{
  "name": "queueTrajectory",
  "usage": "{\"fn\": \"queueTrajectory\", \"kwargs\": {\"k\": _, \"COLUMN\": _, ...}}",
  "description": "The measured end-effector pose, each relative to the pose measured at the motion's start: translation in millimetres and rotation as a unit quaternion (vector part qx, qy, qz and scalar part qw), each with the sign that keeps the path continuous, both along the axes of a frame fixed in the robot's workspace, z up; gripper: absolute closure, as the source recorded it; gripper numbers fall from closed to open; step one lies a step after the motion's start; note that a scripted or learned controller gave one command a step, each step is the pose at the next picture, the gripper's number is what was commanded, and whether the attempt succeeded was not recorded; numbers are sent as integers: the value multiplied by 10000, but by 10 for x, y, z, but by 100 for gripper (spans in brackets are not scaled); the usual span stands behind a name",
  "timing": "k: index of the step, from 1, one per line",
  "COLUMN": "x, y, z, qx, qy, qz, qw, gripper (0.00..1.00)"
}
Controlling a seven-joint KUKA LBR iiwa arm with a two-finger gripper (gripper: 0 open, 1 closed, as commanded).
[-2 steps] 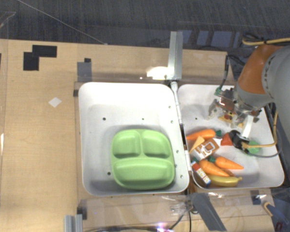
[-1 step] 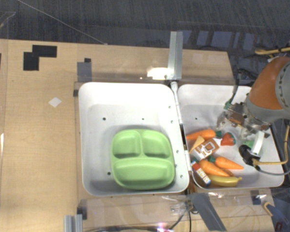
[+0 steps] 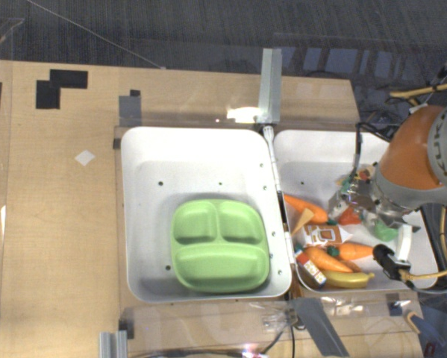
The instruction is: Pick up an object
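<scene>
While arm hangs low over right bin (image 3: 313, 151), gripper (image 3: 355, 198) hovers above toy food pile (image 3: 329, 248) at bin's front edge — approach step, nothing gripped. Pincer state: cannot tell. Next — descend onto carrot (image 3: 307, 206), squarely.

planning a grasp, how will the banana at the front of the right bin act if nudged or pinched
The banana looks like smooth, glossy plastic, so it probably slips between fingers. Its curved, rounded form may rock or pivot when nudged. It lies against a carrot, which would likely shift too.
</scene>
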State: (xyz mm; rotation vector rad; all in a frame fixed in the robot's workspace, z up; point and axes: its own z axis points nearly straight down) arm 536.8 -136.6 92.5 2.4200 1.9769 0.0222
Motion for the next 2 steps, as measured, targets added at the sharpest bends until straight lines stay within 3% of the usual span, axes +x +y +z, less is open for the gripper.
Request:
{"fn": "queueTrajectory", "kwargs": {"k": 1, "x": 19, "y": 6, "z": 110, "qx": 1, "qy": -21, "qz": 5, "qw": 10000, "gripper": 100}}
{"fn": "queueTrajectory", "kwargs": {"k": 2, "x": 275, "y": 485, "z": 1033, "qx": 27, "qy": 87, "qz": -614, "qw": 9981, "gripper": 100}}
